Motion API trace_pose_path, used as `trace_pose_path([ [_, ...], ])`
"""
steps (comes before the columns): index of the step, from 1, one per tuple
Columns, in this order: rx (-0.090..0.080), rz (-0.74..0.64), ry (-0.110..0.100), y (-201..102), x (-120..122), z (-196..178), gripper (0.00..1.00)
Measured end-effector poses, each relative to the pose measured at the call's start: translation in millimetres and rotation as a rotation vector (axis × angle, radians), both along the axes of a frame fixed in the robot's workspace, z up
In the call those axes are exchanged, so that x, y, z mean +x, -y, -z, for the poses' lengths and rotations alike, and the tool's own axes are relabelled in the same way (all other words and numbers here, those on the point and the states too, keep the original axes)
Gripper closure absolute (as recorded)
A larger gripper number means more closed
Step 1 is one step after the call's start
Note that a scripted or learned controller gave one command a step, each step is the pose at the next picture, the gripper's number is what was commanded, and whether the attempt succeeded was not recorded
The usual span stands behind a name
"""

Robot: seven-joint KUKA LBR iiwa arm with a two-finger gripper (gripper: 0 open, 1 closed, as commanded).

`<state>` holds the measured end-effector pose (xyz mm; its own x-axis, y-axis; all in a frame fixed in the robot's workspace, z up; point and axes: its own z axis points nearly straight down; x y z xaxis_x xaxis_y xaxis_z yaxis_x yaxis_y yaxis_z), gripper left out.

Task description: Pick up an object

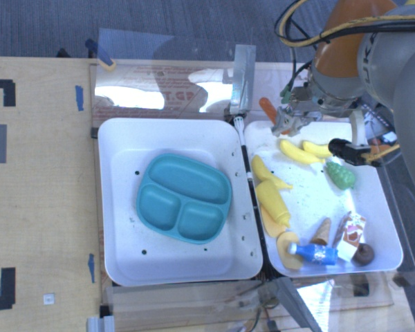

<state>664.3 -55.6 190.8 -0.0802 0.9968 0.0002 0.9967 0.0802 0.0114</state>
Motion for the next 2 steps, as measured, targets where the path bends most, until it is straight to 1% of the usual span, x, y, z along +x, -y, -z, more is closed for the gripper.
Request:
trace_pose_path([
  [1,-0.003,0.011,-0.002,28.2,-19.8,-94.5,1.00],
  [2,0.000,-0.125,-0.017,-68.0,-22.3,-32.8,1.00],
])
